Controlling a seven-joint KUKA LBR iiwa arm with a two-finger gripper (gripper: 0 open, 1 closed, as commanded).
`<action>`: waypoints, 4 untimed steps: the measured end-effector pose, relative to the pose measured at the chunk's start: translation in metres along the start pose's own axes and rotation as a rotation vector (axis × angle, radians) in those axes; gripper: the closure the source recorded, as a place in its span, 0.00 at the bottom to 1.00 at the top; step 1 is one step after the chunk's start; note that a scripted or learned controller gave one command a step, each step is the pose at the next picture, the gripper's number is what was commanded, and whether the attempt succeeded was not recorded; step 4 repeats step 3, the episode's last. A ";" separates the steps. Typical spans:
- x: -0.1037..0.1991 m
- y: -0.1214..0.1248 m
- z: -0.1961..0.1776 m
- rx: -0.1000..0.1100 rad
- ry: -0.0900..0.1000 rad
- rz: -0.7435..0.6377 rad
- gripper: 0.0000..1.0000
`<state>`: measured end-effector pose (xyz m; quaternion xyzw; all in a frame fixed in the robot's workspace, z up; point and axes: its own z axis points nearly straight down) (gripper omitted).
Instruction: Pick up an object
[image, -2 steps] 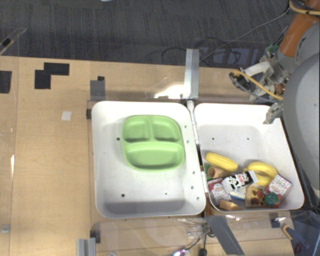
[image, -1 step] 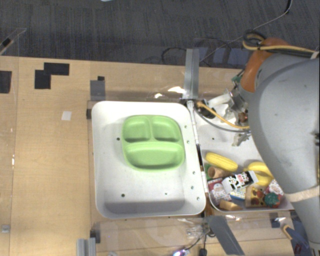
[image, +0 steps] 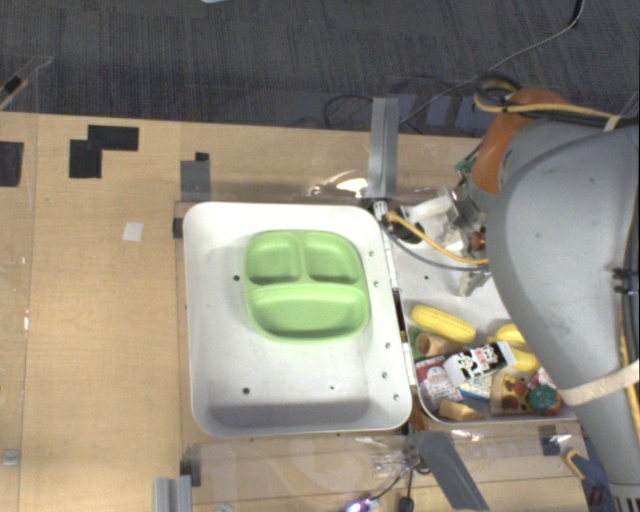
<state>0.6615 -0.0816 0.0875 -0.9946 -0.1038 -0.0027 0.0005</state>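
The right bin (image: 418, 268) holds a pile of small things along its near side. Among them are a yellow corn cob (image: 443, 322), a black-and-white carton (image: 476, 361), a red-and-white packet (image: 436, 380) and a tan stick (image: 457, 410). Another yellow piece (image: 511, 335) peeks out beside the arm. My gripper (image: 468, 242) hangs over the far part of this bin, above and behind the corn, and its tip is hard to make out among cables. The big grey arm (image: 565, 260) hides the bin's right half.
The left bin (image: 215, 395) carries a green divided plate (image: 303, 283) in its middle. A yellow cable (image: 430, 243) loops from the wrist over the rim between the bins. Grey metal posts (image: 384, 140) stand at the bins' corners, on a wooden bench.
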 end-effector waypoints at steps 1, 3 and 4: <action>0.003 -0.001 -0.014 -0.001 0.009 -0.004 1.00; 0.000 0.001 -0.036 0.000 -0.004 -0.192 1.00; 0.000 0.001 -0.036 0.000 -0.004 -0.192 1.00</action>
